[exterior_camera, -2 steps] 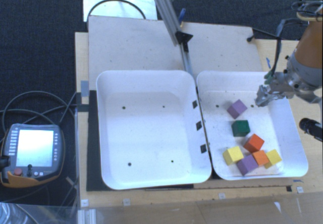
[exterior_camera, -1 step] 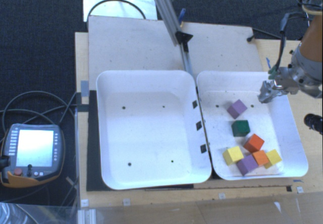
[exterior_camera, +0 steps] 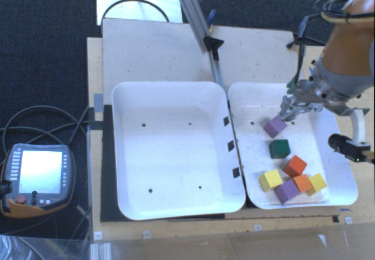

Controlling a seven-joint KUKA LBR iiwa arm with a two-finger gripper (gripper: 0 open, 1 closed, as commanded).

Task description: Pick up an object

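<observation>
Arm: the grey KUKA arm (exterior_camera: 345, 54) with its orange band is seen coming in from 3 o'clock, bent down over the right bin.

Tool: the tool (exterior_camera: 288, 113) is parked low at about 1 o'clock in the right bin, right above the upper purple cube. How far it's opened can't really be made out from this angle, and nothing is clearly seen gripped by it.

Right bin: the right bin (exterior_camera: 343, 194) is loaded with seven little blocks.

Upper purple cube: a purple cube (exterior_camera: 274, 126) is sat just at 7 o'clock of the tool tip, tilted a bit; whether it's being touched can't be told.

Green cube: a dark green cube (exterior_camera: 279, 149) is found just at 6 o'clock of that purple one, set apart from the bottom cluster.

Bottom cluster: a red-orange cube (exterior_camera: 295, 166), an orange cube (exterior_camera: 302, 182), a yellow cube (exterior_camera: 270, 180), a second purple cube (exterior_camera: 286, 190) and a smaller yellow block (exterior_camera: 317, 182) are bunched together around 6 o'clock of the bin, mostly touching.

Left bin: the left bin (exterior_camera: 120, 153) is placed right beside the right one, at 9 o'clock of it.

Surface: both bins are carried on the pale surface (exterior_camera: 152, 48).

Pendant: a teach pendant (exterior_camera: 36, 180) with a lit screen is laid off at 9 o'clock, on the dark floor, with cables looped around it.
</observation>
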